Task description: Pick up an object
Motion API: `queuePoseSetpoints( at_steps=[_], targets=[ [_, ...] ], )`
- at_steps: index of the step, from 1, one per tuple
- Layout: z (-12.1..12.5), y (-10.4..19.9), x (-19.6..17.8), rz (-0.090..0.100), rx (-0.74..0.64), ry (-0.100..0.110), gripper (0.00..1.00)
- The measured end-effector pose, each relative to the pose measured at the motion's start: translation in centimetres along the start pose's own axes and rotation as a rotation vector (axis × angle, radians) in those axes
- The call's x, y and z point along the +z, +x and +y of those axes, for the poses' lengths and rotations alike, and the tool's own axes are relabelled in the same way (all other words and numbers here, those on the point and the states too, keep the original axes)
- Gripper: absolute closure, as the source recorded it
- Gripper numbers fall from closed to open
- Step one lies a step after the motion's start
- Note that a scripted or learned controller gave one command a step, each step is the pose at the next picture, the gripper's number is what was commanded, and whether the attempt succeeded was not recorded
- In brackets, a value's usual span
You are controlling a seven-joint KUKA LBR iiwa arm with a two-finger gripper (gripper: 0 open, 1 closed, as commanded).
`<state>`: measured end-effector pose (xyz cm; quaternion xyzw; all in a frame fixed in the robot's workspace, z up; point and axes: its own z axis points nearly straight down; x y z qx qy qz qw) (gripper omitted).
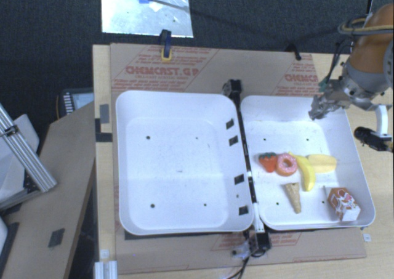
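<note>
Five toys lie in your right bin (351, 148): tomato (267, 161), donut (287, 164), banana (306, 173), cone (293, 197), carton (343, 204). Pincer (320, 110) hovers upper right; its state you cannot tell.

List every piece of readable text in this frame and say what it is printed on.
"CHEMCAST GP": red print on the brown sheet under the bins, behind the left bin.
Similar red print behind the right bin, at the sheet's upper right: cut off, too blurred to read.
Markings on the small red and white box: too small to read.
</note>
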<state>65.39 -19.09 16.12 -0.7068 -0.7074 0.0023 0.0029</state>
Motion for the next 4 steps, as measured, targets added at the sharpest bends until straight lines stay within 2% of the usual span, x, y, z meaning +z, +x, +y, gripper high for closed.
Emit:
queuePoseSetpoints(
  at_steps=[1, 4],
  targets=[
    [-0.1, 5.8, -8.2, -0.002, -0.008, -0.016, 1.0],
    [0.0, 5.5, -11.0, -0.003, -0.009, -0.021, 1.0]
  ],
)
